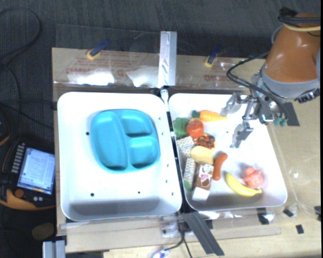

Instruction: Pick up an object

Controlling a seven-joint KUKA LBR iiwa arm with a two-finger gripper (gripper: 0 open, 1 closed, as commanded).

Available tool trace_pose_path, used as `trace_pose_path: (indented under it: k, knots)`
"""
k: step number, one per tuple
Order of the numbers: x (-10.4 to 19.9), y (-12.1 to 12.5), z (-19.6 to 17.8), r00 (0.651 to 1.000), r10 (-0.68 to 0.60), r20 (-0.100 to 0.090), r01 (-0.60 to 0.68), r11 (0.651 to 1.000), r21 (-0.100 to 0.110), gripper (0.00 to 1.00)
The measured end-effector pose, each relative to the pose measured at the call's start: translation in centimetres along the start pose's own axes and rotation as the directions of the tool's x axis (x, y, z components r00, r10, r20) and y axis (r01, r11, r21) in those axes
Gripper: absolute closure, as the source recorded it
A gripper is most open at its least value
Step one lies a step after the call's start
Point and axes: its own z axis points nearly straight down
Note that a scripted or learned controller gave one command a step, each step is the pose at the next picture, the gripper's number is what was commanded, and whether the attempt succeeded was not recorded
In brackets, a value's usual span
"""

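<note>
Left to right. Tray far left of gripper, not involved. Sausage just below-left of gripper, free in right bin; long axis near upright in view, tilted slightly right at top. Banana further below. Gripper spread wide, nothing between fingers, above bin floor. Best approach, judged: descend over sausage middle, close across short width, clear of neighbouring toys.
</note>
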Motion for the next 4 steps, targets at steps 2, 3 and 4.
trace_pose_path:
  k: [2, 3, 4]
  knots:
    - [0.8, 8.3, 1.3, 0.976, 0.217, -0.001, -0.217, 0.976, -0.001, 0.00]
    - [1.7, 5.6, 5.0, 0.944, 0.330, -0.001, -0.330, 0.944, -0.001, 0.00]
    - [0.4, 3.3, 13.4, 0.927, 0.374, 0.012, -0.374, 0.927, -0.004, 0.00]
